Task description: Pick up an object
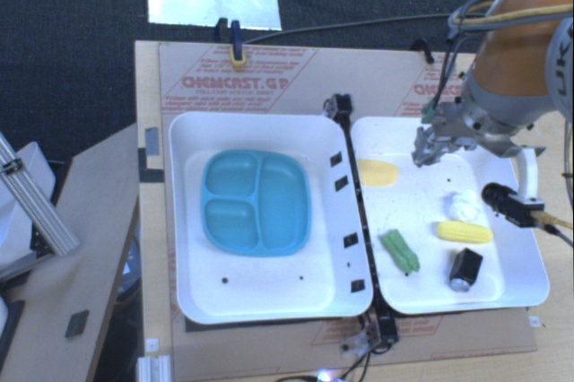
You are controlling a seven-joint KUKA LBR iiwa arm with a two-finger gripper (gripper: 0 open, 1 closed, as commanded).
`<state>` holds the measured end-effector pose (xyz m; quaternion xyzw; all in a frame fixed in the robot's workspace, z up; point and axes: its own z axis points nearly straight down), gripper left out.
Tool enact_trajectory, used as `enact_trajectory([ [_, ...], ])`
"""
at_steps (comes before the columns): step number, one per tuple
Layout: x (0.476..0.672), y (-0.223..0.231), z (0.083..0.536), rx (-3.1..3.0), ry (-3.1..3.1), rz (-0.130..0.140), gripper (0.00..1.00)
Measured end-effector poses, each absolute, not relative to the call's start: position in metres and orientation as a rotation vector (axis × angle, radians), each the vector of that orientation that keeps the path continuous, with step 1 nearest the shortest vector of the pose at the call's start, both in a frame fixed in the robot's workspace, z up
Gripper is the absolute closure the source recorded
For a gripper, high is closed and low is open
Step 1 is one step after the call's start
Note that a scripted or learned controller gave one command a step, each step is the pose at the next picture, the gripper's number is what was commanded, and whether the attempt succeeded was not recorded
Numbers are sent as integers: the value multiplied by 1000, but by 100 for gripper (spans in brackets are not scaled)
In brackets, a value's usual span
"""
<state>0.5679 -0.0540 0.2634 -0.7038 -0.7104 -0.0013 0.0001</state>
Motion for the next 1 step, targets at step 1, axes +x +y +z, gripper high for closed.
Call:
enact_trajectory([
  [1, 562, 1, 262, -2210, -2232, -4, 100],
])
